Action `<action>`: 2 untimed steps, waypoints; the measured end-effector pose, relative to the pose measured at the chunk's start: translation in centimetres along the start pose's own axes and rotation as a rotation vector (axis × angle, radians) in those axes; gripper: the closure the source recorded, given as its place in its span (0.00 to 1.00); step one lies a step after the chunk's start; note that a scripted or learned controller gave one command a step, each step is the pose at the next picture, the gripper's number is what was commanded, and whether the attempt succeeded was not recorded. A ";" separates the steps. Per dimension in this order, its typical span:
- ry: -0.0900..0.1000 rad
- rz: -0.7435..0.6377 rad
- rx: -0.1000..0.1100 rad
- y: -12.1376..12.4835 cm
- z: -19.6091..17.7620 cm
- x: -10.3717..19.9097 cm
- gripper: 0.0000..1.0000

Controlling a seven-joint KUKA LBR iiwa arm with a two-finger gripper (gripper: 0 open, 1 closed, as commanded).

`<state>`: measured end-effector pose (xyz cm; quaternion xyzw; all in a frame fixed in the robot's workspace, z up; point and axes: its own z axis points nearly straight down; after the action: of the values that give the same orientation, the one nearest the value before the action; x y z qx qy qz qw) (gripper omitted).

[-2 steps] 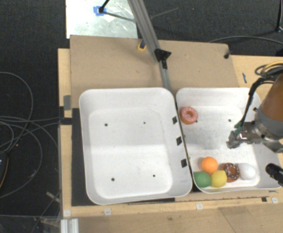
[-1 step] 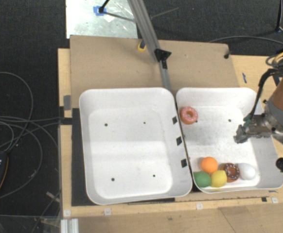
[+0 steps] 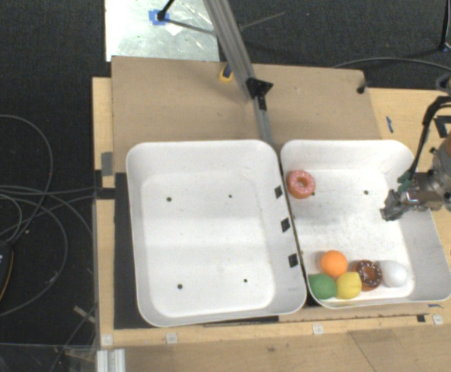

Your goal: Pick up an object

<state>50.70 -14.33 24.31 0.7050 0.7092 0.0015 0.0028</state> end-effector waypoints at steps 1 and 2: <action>0.003 -0.006 0.001 0.7 -0.9 5.3 1.00; 0.004 -0.005 0.002 0.9 -1.7 10.6 1.00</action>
<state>51.54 -3.71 25.95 0.7031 0.7111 0.0021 0.0006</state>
